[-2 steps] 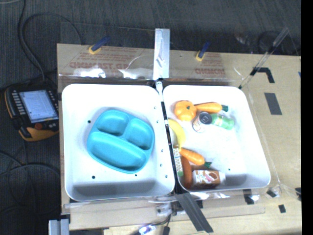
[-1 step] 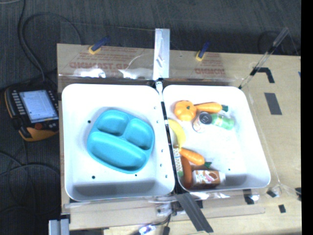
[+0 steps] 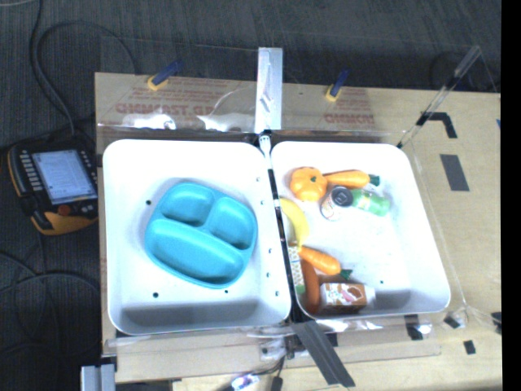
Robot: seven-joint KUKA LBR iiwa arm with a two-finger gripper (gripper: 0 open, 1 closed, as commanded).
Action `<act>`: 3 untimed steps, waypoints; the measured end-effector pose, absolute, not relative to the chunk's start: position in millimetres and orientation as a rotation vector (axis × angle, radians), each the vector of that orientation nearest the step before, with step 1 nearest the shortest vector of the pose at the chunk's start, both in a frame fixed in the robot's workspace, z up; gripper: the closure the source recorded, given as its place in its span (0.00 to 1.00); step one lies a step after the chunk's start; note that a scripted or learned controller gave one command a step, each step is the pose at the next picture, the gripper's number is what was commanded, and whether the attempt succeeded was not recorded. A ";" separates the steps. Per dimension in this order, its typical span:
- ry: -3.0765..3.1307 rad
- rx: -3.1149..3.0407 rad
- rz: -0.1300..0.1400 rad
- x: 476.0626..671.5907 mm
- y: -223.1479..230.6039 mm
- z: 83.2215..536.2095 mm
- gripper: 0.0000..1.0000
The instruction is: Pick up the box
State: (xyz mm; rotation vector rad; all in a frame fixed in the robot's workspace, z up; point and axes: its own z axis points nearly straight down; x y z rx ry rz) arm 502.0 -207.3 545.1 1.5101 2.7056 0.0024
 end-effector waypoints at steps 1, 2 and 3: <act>2.702 1.508 0.003 503.3 -207.2 555.2 1.00; 2.699 1.506 0.004 504.6 -207.3 565.3 1.00; 2.695 1.504 0.005 505.9 -207.2 575.4 1.00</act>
